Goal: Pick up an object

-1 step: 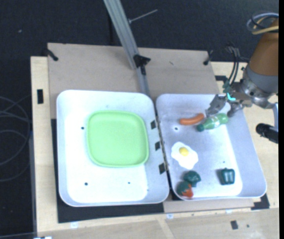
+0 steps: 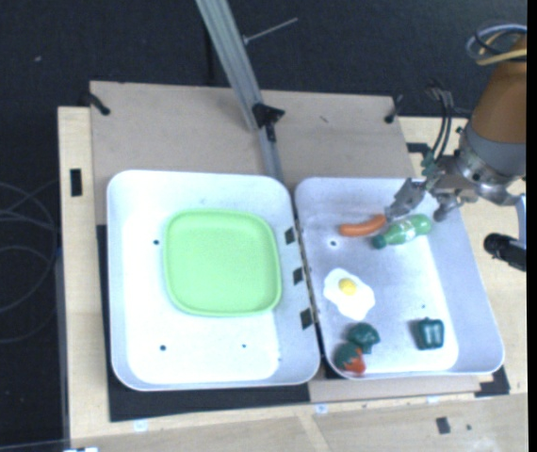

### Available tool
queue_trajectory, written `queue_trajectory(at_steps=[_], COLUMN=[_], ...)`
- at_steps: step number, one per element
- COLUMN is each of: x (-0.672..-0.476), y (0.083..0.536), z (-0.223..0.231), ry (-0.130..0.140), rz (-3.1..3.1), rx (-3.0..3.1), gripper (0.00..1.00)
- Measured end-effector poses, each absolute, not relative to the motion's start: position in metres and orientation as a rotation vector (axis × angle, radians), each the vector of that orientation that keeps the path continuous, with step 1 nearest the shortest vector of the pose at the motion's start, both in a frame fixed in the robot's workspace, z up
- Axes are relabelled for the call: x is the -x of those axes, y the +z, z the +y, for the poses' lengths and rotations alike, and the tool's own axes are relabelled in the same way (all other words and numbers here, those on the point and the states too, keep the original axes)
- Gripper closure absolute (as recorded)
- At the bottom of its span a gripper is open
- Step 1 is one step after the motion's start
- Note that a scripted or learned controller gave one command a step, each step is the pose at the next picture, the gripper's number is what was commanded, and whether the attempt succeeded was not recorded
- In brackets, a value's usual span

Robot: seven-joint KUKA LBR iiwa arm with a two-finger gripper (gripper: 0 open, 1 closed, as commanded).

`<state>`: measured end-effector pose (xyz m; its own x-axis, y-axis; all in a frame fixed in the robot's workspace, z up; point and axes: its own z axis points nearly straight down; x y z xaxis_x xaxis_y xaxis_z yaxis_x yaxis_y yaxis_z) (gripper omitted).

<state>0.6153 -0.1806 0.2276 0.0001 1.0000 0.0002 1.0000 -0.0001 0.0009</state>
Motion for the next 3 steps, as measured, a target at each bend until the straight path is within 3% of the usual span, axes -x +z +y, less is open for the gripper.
queue_trajectory(at_steps=[2, 3], x=[-0.604, -0.604], y=[0.127, 0.100], z=[-0.193, -0.193], ry=[-0.005, -0.003], rz=[2.222, 2.221], rx=[-2.225, -2.223], gripper=[0.00, 0.00])
